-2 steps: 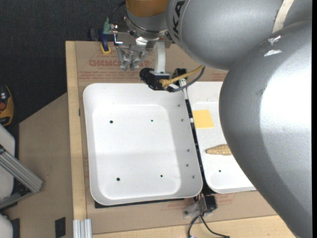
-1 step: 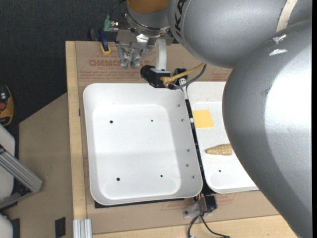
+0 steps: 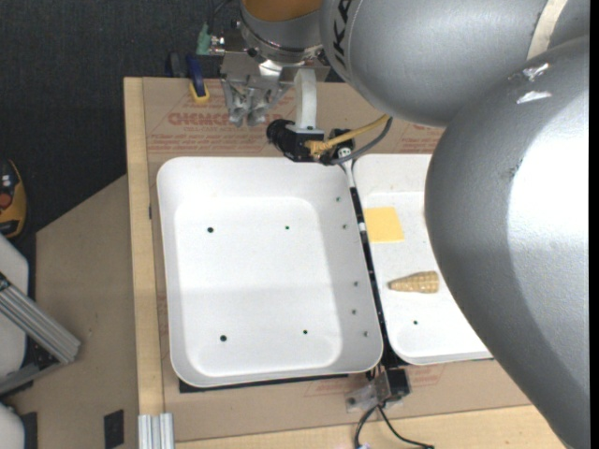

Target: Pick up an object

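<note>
My gripper (image 3: pixel 251 108) hangs past the far rim of the left bin (image 3: pixel 178 251), over the cardboard; whether it has anything in its grasp, or how wide it stands, I cannot tell. The pickable things lie well to the right, in the right bin (image 3: pixel 412 349): a yellow square (image 3: pixel 383 224) and, nearer, a tan cone (image 3: pixel 416 283). I judge the arm is parked clear, awaiting its next reach.

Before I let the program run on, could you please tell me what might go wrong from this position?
1. The gripper sits beyond the left bin, far from the yellow square and the tan cone in the right bin; descending here would likely grasp nothing.
2. The arm hides much of that bin from the camera.
</note>
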Controlling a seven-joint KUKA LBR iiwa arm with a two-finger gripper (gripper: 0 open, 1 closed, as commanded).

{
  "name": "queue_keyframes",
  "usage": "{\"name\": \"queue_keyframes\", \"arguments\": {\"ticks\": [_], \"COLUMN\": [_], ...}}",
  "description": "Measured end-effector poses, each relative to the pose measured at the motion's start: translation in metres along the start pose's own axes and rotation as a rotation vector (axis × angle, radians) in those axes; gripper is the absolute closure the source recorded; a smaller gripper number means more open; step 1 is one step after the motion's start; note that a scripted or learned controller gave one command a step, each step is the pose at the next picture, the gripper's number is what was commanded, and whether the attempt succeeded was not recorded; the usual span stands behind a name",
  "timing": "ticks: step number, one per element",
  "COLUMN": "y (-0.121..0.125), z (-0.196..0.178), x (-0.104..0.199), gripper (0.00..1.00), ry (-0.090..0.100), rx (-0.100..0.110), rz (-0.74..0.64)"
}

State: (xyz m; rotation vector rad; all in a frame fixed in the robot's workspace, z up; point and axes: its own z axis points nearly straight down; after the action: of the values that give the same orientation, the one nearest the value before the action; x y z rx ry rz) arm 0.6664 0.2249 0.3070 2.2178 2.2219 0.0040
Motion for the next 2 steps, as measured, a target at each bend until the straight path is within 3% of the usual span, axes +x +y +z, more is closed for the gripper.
{"name": "queue_keyframes", "arguments": {"ticks": [2], "y": [0.0], "z": [-0.017], "x": [0.0001], "gripper": [1.0], "ry": [0.0], "rx": [0.0], "rz": [0.0]}}
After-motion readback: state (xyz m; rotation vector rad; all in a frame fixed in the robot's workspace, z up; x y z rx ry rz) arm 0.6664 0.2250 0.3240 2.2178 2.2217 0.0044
